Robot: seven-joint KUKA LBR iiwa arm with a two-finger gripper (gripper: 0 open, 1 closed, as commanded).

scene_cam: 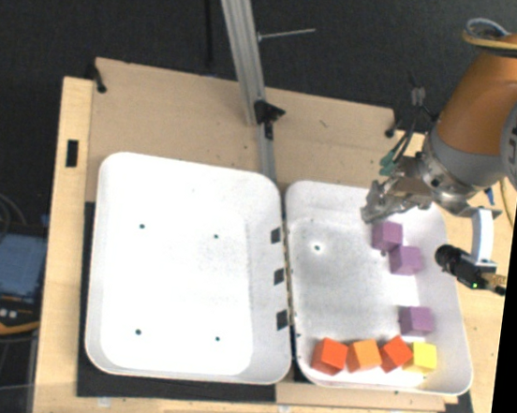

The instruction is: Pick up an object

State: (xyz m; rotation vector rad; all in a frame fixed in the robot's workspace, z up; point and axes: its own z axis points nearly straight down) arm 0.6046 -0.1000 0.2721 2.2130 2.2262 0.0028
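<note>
The gripper (383,208) hangs low over the right bin (346,260), right above a purple block (387,235) at its far side. Hard to tell how wide the claw stands from here.

No text, label, brand, number or sign can be read anywhere in the camera view; the handheld device (8,277) at the left edge shows a lit blue screen, but whatever stands on it is too small and blurred to make out. The blocks in the right bin (333,215) bear plain coloured faces; the orange band (486,89) of the arm carries no legible marking.
</note>
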